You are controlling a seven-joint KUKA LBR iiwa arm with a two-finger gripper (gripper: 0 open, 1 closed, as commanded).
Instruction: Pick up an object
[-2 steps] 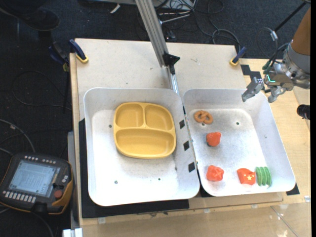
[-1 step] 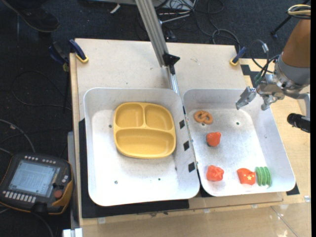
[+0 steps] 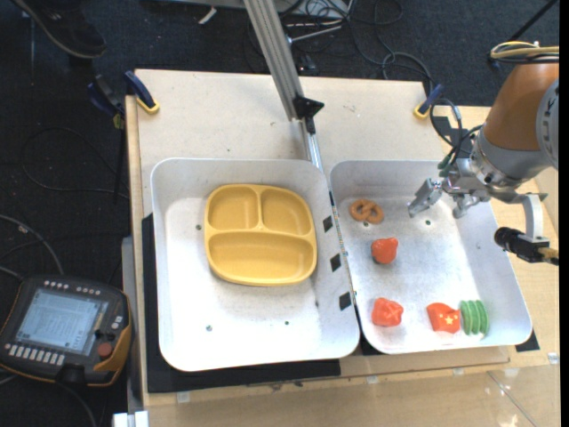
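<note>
Arm: the grey KUKA arm (image 3: 524,114) reaches in from the right, orange band showing, wrist over the right bin (image 3: 498,238).
Gripper: the gripper (image 3: 442,199) hangs above the bin's upper middle, fingers spread apart with nothing between them.
Candidates: a pretzel (image 3: 365,210) lies just left of the fingertips; below it a red piece (image 3: 384,251); along the near edge a second red piece (image 3: 387,311), then a red-orange piece (image 3: 443,317) touching a green pea pod (image 3: 474,317).
Left bin: a yellow divided plate (image 3: 261,234) sits in the left bin (image 3: 178,265), well apart from the gripper.
Progress: nothing lifted yet; looks like the approach stage.
Risk one: the pretzel is flat and low, so the fingers could close above it or skid it away.
Risk two: come down off-centre and one finger lands on the item, pushing it aside.
Risk three: the paired items at the front edge could both get caught, and the bin wall crowds a descent there.
</note>
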